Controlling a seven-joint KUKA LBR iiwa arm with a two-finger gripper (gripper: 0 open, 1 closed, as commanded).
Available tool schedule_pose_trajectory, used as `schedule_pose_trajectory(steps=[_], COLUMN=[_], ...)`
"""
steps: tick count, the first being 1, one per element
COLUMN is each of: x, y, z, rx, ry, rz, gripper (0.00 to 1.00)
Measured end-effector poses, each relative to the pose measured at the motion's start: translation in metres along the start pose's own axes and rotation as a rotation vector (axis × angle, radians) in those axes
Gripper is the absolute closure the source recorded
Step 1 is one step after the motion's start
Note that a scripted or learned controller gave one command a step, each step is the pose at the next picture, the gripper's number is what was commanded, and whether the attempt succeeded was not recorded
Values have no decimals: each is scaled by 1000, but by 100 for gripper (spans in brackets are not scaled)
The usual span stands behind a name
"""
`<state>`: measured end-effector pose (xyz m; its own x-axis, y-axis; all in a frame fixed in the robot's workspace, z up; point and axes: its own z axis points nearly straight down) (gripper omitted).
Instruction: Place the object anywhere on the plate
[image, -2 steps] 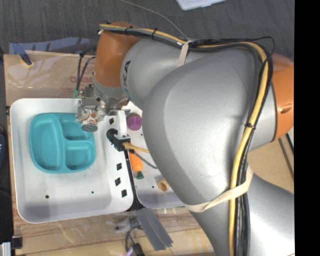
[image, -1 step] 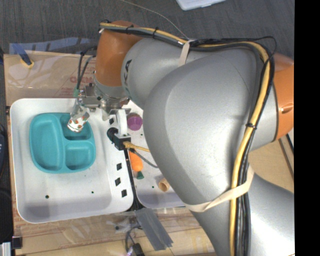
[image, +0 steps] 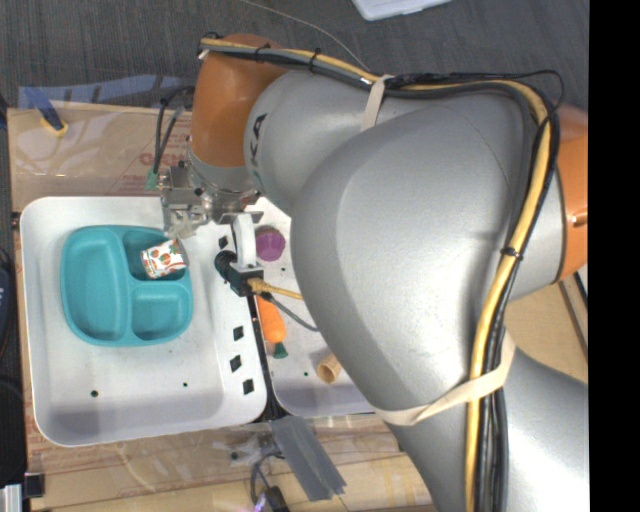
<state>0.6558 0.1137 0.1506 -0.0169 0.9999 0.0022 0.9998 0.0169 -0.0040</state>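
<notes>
Currently end effector (image: 180, 218) sits over the teal divided plate (image: 100, 290) in the left bin (image: 50, 390); small printed cup (image: 163, 261) directly below its tips, on the plate's right edge. Grip state: cannot tell.

The arm (image: 420, 230) is covered by smooth, rounded grey shells, with an orange band (image: 225, 105) above the wrist. Black and yellow cables (image: 515, 240) are fastened along it by pale straps (image: 375, 100).
</notes>
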Motion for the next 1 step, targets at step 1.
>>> schedule_pose_trajectory(steps=[1], x=[0], y=[0], z=[0], rx=[1], ry=[0], rz=[0], gripper=[0])
